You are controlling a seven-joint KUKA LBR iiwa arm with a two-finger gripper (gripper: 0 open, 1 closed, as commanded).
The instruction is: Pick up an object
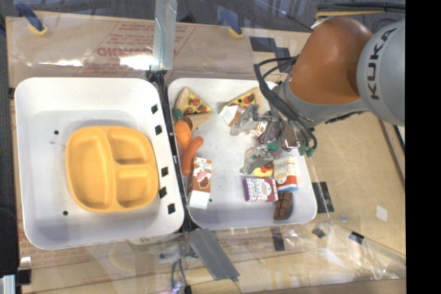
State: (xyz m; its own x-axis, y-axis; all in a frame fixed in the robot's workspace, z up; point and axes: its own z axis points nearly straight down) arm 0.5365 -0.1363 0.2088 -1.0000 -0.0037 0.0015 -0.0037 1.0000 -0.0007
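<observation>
The gripper [275, 138] hangs at right of centre in the frame, low over the right bin [227, 213]; whether it is wide or narrow I cannot tell, as wrist and cables cover it. A small toy item [256, 160] lies just below-left of it, too blurred to name. A purple carton [259, 189] sits further down, a pizza slice [191, 104] well left

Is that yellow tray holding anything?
Empty. The tray in the left bin shows three bare yellow compartments.
</observation>
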